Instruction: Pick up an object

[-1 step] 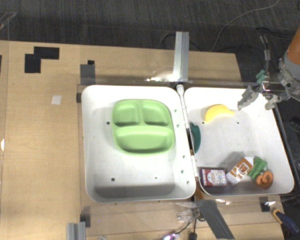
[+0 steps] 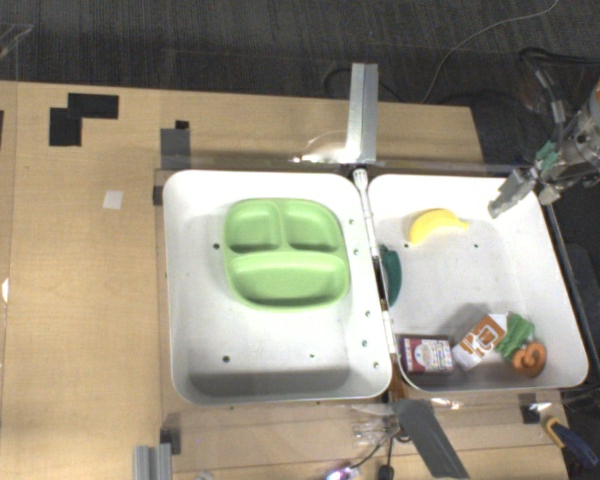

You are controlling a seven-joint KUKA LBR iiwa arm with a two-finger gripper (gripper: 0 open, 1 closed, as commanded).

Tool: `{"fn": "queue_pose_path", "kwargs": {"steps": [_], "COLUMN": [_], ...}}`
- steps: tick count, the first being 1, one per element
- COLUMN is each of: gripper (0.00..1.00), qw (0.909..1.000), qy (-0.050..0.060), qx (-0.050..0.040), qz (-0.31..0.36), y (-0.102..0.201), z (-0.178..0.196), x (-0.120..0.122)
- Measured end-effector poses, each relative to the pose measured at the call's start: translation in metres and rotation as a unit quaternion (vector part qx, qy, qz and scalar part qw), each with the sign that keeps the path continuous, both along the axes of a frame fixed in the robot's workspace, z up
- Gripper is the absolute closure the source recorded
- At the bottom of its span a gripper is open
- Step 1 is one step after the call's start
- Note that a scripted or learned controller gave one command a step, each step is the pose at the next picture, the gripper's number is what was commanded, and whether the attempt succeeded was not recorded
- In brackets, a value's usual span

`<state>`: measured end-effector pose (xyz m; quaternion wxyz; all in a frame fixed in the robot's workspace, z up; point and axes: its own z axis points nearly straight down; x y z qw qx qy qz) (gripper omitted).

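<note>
A wooden surface (image 2: pixel 70 298) seen from above carries two shallow white bins side by side. The left bin (image 2: pixel 195 298) holds a light green divided plate (image 2: pixel 285 250) with three compartments, lying flat near the bin's middle. The right bin (image 2: pixel 500 278) holds the loose objects. A yellow banana (image 2: pixel 436 225) lies toward its far side, alone on bare white floor. A dark green flat piece (image 2: pixel 391 274) rests against the bin's left wall. Along the near edge sits a cluster: a small dark maroon carton (image 2: pixel 427 354), just beside it a brown and white carton (image 2: pixel 483 340), and then a toy carrot (image 2: pixel 526 348), orange with green leaves, touching or nearly touching that carton.

The robot arm enters at the upper right. Its hand (image 2: pixel 507 197) hangs over the far right corner of the right bin, its grey tip pointing down and left toward the banana. Nothing is visible in the hand; whether it is wide or narrow cannot be told at this size.

The step appears to be the approach, with no object yet grasped. The banana looks like the nearest and least crowded target. The next move would call for travelling left across the bin, then descending squarely over the fruit before closing.
</note>
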<state>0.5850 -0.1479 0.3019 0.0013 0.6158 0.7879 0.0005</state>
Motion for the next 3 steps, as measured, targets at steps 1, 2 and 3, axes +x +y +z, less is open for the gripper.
{"fn": "queue_pose_path", "kwargs": {"steps": [1,2,3], "gripper": [0.0,0.0,0.0], "qw": [0.9524,0.9688,0.9719], "qy": [0.002,0.002,0.001], "qx": [0.0009,0.0008,0.0011], "qz": [-0.305,-0.248,-0.235], "y": [0.021,0.128,0.06], "z": [-0.115,-0.12,-0.211], "x": [0.024,0.019,0.059]}}
